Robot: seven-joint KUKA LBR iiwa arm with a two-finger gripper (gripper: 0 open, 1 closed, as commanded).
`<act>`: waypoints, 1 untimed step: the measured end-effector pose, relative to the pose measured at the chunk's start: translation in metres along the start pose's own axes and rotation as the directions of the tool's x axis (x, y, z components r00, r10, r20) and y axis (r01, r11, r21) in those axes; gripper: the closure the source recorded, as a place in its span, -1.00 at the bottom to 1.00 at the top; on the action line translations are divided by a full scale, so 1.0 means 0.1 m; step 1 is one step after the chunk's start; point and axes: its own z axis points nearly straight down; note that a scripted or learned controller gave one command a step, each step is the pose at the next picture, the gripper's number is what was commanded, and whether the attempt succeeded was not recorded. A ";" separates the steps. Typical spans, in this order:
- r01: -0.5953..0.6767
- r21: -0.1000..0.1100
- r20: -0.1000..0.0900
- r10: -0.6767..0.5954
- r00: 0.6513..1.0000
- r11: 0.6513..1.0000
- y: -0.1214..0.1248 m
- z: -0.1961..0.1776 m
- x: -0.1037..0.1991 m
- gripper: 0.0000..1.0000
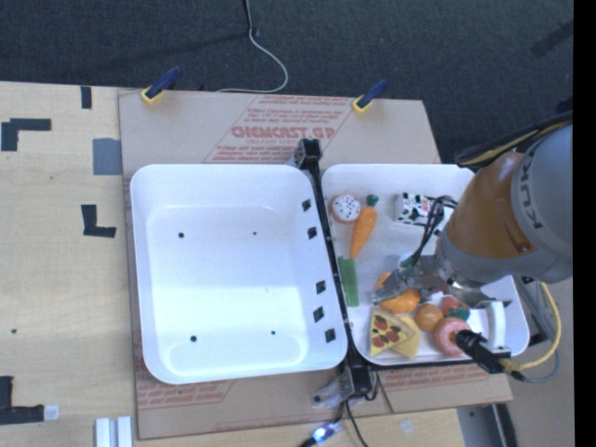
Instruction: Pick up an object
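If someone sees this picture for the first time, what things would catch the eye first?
First the grey arm with its orange band, reaching from the right over the right bin. Then the bright toy foods beneath it: a carrot, a pizza slice and a pink donut. The left bin is plain white beside them.

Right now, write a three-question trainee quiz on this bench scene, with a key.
1. True or false: the toy carrot lies in the left bin.
2. Which item sits nearest the right bin's near edge? A) pizza slice B) black-and-white cow toy C) carrot
3. Fill in: the gripper hangs over the ___ bin.

Key: 1 false; 2 A; 3 right.
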 end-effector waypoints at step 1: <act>0.011 -0.020 0.002 -0.011 1.000 1.000 1.24 -0.96 0.53 1.00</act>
